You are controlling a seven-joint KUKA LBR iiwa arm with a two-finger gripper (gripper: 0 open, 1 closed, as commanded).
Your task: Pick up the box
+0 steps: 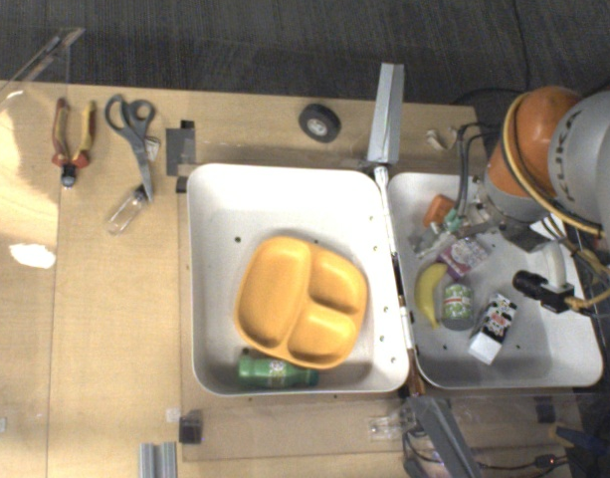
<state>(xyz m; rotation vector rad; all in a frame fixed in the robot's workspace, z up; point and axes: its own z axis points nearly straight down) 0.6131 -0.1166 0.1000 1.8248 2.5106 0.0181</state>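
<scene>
Camera view, looking down on the worktop (105, 297).

Left bin (210, 267): holds a yellow divided tray (302, 300), tilted, near the bin's middle. A green bottle (277, 370) lies on its side at 6 o'clock of the tray, partly tucked under the tray's edge.

Right bin (563, 361): the box (495, 322), small, white with dark and red print, lies at the bin's lower middle, at about 5 o'clock from the bin's clutter. A yellow banana (429, 293) lies along the bin's left wall. A small round jar (456, 303) sits just beside the banana, at its 3 o'clock. A clear packet with purple print (468, 253) lies at 12 o'clock of the jar. An orange item (439, 209) rests near the bin's 11 o'clock corner.

Arm (573, 157): grey with an orange band, over the right bin's 1 o'clock area. The pincer (462, 225) points down among the clutter at the bin's upper left, well apart from the box. Whether it is parted or closed cannot be told, nor whether it has hold of anything.

Worktop beyond the bins: scissors (135, 142) and red-handled pliers (71, 137) at 10 o'clock; a black tape roll (319, 121) at 12 o'clock of the left bin.
</scene>
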